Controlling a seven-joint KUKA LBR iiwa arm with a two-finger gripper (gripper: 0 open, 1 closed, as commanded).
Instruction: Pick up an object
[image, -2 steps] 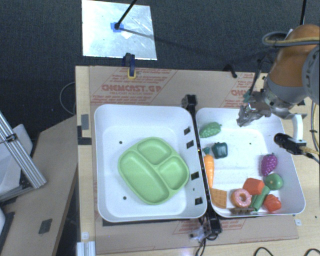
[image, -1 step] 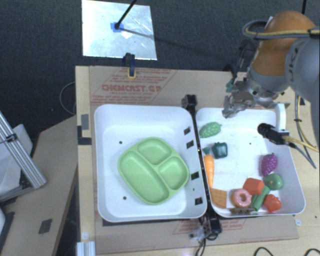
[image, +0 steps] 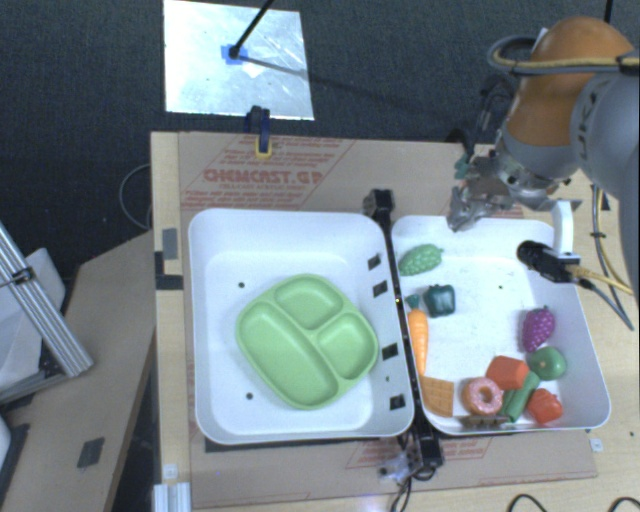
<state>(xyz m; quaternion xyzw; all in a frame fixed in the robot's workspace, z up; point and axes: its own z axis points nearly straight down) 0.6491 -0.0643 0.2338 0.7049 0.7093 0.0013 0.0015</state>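
My gripper hangs over the far edge of the right bin, with nothing visible between its fingers. Below it in that bin lie a green leafy vegetable, a dark teal piece, an orange carrot, a purple grape bunch, a pink donut, a cracker and a cluster of red, orange and green toy foods in the near right corner.
The left bin holds a green divided plate. A black divider with clips runs between the bins. A black fixture sticks out over the right bin's far right side. A foil sheet lies beyond the bench.
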